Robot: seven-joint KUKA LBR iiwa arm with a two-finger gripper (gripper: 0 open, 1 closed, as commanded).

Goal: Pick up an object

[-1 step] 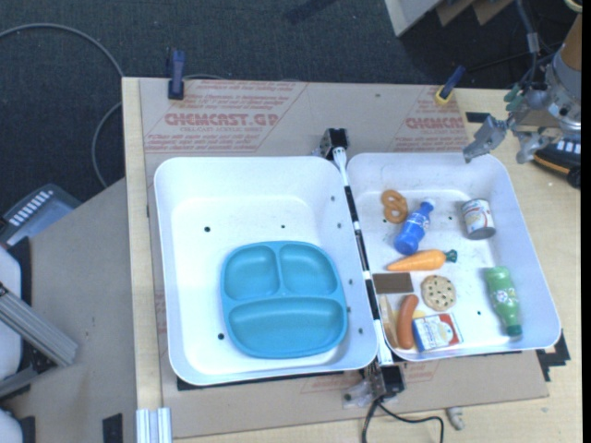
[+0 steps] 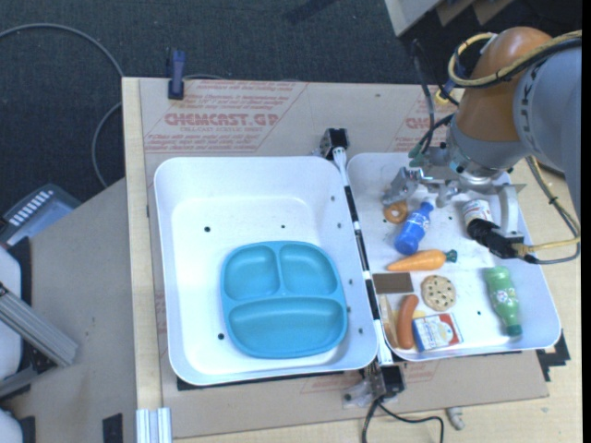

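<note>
my gripper [image 2: 404, 188] hovered low in the right white bin [image 2: 540, 295]; how its jaws stood, i couldn't tell. just beside lay the small blue plastic bottle [image 2: 413, 230]: light, stiff, slippery, best pinched across its middle.

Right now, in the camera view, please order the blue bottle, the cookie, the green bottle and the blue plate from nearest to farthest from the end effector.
From the end effector, in the right bin:
1. Blue bottle, just below it.
2. Cookie, lower in the same bin.
3. Green bottle, at that bin's right side, lower down.
4. Blue plate, in the left bin.
</note>
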